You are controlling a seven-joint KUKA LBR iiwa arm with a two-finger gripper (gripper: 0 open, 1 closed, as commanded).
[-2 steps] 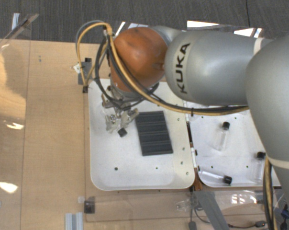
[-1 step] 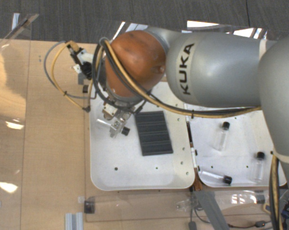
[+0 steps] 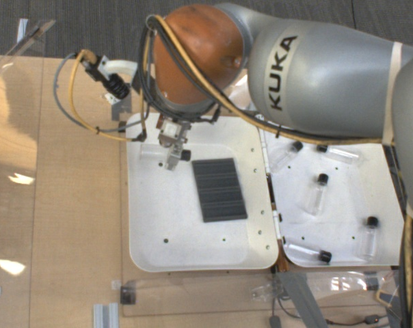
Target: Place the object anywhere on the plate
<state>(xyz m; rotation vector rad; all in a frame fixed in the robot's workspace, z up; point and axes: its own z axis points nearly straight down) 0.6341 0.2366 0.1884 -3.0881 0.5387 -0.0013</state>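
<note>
Hovering over the left shallow white bin (image 3: 145, 244), the two-finger gripper (image 3: 172, 157) is being positioned just beside the ribbed dark-grey rectangular plate (image 3: 220, 189); finger state cannot be told.

The scene is lit evenly and quite bright, with soft light from above. The left white bin (image 3: 152, 244) looks clean white and shows almost no shadow, except a faint one under the grey arm (image 3: 316, 74). On the wooden tabletop (image 3: 63, 203) at the left there are pale glare patches and a bright reflection, as from a transparent sheet. The arm's grey shell has a smooth highlight, and the orange band (image 3: 193, 50) shines a little. The picture is slightly soft; the clear vials (image 3: 316, 195) in the right bin (image 3: 343, 183) are hard to distinguish against the white.
</note>
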